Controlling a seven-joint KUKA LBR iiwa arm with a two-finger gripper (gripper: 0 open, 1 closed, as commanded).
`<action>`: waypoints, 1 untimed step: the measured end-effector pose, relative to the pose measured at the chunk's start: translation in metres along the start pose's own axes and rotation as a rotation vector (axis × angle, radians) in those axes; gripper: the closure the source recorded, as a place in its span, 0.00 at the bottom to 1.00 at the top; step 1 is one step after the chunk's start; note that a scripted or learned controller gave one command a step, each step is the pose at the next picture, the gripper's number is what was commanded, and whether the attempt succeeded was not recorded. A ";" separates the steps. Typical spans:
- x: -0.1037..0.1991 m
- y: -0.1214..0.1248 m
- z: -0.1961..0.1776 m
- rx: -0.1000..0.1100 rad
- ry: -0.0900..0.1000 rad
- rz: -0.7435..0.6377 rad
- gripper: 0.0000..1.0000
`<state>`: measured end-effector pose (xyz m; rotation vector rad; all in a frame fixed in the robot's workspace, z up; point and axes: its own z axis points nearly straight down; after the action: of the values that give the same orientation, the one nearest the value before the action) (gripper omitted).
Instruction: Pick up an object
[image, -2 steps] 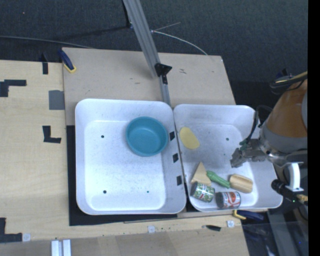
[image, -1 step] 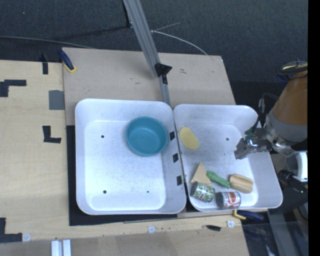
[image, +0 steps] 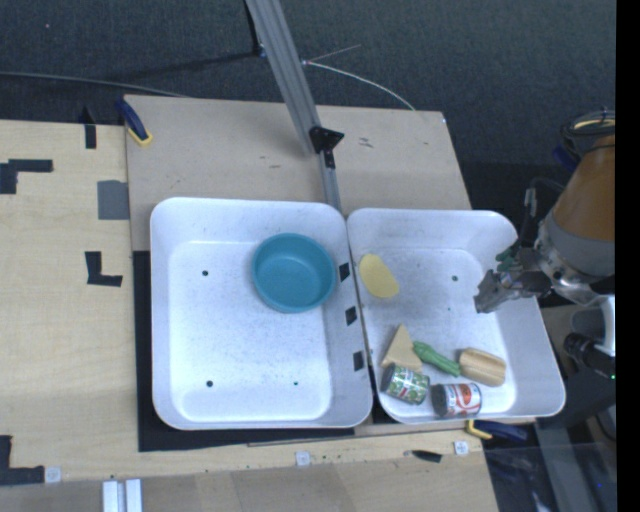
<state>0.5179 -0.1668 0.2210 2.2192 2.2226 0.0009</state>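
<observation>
My gripper (image: 492, 293) hangs over the right edge of the right bin (image: 440, 228), at mid height in the camera view. Below and left of it, along the bin's front, lie a tan bread roll (image: 482, 366), a green pepper-like piece (image: 436, 357), a yellow cheese wedge (image: 400, 347), a green-labelled can (image: 405, 384) and a red-labelled can (image: 459, 399). A pale yellow oval piece (image: 378, 276) rests near the bin's left wall. None of these touches the gripper.
The left bin (image: 190, 330) holds a blue bowl (image: 292, 272) near its back right. A grey metal pole (image: 296, 85) slants down from the top to the seam between the bins. The arm's orange band (image: 590, 195) stands at the right.
</observation>
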 end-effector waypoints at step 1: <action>0.052 0.000 -0.010 0.002 0.002 -0.005 1.00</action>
<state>0.5176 -0.1144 0.2314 2.2155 2.2302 0.0010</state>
